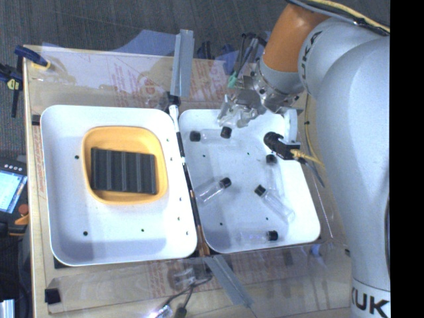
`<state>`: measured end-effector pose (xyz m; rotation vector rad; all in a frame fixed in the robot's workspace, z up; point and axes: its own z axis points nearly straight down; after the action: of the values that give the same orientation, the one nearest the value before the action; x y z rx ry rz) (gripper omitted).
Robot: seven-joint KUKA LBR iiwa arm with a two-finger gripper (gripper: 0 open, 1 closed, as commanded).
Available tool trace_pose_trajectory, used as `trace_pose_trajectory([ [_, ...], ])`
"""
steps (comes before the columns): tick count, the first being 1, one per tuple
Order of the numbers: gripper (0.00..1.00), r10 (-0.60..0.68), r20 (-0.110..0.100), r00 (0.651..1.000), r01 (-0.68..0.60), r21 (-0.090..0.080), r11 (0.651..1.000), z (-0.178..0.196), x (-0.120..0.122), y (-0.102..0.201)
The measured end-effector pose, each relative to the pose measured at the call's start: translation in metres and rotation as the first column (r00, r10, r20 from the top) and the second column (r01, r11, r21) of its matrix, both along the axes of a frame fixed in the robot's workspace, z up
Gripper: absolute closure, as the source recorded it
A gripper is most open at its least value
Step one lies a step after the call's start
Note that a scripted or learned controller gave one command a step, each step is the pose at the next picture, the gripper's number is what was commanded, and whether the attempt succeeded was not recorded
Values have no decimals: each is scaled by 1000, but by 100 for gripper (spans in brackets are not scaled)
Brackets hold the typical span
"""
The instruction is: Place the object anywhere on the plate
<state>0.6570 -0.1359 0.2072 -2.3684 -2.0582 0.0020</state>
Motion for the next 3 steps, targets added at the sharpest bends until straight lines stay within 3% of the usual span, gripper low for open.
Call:
trace_pose_trajectory([
  [1, 100, 219, -2, 976, -219, 0, 976, 6, -4, 36],
  [2, 100, 507, 0, 862, -507, 0, 862, -15, -1, 60],
  [3, 100, 527, 3, 850, -527, -2, 850, 24, -18, 82],
])
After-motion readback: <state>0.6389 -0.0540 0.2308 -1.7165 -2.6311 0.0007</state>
